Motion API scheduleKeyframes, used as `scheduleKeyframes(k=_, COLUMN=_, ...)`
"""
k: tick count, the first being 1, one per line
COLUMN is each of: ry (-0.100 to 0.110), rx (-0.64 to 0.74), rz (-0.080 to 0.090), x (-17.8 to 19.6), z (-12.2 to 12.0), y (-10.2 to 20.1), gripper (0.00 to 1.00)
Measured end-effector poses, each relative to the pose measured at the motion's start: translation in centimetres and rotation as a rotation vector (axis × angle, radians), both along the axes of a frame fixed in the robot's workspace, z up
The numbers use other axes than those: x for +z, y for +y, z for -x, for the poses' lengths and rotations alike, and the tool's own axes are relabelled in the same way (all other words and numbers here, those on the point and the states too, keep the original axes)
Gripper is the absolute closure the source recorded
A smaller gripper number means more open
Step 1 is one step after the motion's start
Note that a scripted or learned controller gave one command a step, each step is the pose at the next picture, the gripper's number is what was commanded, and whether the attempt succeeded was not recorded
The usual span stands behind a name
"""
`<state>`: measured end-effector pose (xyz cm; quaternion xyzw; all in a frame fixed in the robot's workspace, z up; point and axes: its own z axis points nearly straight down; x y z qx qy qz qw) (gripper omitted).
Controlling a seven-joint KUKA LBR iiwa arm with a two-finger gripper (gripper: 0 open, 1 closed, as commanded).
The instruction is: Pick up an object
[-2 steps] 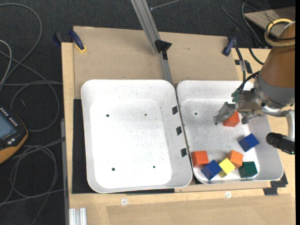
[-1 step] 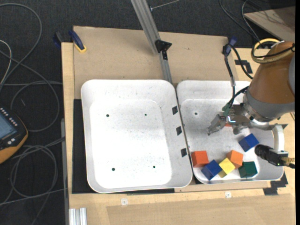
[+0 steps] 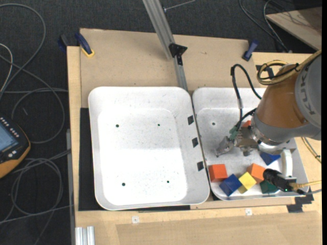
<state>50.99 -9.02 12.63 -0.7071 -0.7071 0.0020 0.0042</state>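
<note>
one claw (image 3: 224, 148) | fingers spread apart, holding nothing | low over right bin (image 3: 209, 106) floor

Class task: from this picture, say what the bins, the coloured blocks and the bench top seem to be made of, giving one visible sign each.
Bins: probably moulded plastic, white with a dull sheen, rounded corners.
Blocks, such as the orange one: solid matt colours and sharp edges; painted wood, foam or plastic, can't tell which.
Bench top: pale tan, flat and matt, looks like wood board.

Wooden bench (image 3: 127, 60), two white bins side by side on it, left bin (image 3: 138, 147), right bin (image 3: 214, 106), blue clamps at its back edge (image 3: 84, 44)
</note>
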Motion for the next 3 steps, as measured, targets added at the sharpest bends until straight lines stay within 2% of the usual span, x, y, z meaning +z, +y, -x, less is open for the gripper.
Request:
scheduleKeyframes(k=1, ry=-0.01, rx=0.0, rz=0.002, x=1.5, z=-0.2, y=-0.1, gripper=1.0)
scheduleKeyframes(k=3, ry=-0.015, rx=0.002, rz=0.004, x=9.9, z=-0.4, y=0.6, gripper=1.0)
